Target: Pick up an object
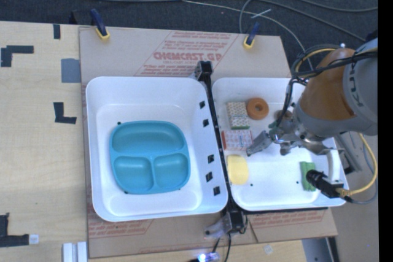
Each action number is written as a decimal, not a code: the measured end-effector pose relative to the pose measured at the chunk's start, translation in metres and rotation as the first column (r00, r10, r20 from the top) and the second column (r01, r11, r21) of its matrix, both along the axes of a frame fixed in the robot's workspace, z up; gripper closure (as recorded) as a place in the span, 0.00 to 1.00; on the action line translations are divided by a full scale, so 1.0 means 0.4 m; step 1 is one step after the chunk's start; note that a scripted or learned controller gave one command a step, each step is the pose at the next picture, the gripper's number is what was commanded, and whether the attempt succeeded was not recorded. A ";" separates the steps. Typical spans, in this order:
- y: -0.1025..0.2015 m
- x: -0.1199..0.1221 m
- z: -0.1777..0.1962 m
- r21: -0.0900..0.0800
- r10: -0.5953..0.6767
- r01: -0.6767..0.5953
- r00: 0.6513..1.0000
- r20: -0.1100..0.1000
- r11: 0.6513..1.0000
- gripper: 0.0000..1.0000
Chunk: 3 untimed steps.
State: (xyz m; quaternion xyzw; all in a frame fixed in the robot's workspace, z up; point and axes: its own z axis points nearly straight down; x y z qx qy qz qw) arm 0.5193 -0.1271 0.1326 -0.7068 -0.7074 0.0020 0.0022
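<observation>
Camera view shows the pick not yet made: every object in the right bin (279, 200) lies loose on its floor. The yellow piece (238, 170) rests against the bin's left wall, just below the patterned packets (237, 124), with the orange ring (257, 108) beside them and a green block (306, 175) toward the bin's right side. The claw (259, 145) hangs over the middle of this bin, just right of the packets and above-right of the yellow piece; how far it is open I cannot tell, and nothing visibly sits in it. The left bin (98, 92) holds a blue divided tray (149, 155).
</observation>
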 end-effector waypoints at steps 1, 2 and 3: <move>0.001 0.000 -0.125 -0.002 0.001 -0.001 1.000 0.005 1.000 0.00; 0.000 0.003 -0.091 -0.003 0.000 0.000 1.000 0.009 1.000 1.00; 0.007 0.008 0.062 -0.001 0.001 -0.001 1.000 0.007 1.000 1.00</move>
